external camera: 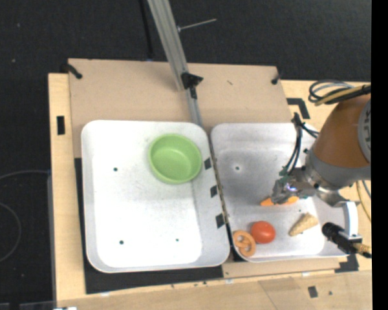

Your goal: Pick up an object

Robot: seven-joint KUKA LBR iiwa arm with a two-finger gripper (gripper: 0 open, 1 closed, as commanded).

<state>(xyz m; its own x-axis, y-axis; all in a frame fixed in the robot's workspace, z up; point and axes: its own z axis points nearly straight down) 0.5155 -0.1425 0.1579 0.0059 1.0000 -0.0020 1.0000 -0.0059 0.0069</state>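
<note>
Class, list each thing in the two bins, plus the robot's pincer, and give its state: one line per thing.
Green bowl: upright, nothing inside, in the left bin.
Tomato: lying loose in the right bin.
Pretzel: flat, beside the tomato.
Bread wedge: on its side.
Orange piece: under the pincer.
Pincer: low over the orange piece.

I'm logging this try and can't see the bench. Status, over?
Gripper low in the right bin, over a small orange piece; grasp unclear. Red ball, tan wedge, pretzel-like ring lie nearby. Green bowl in left bin.
</note>
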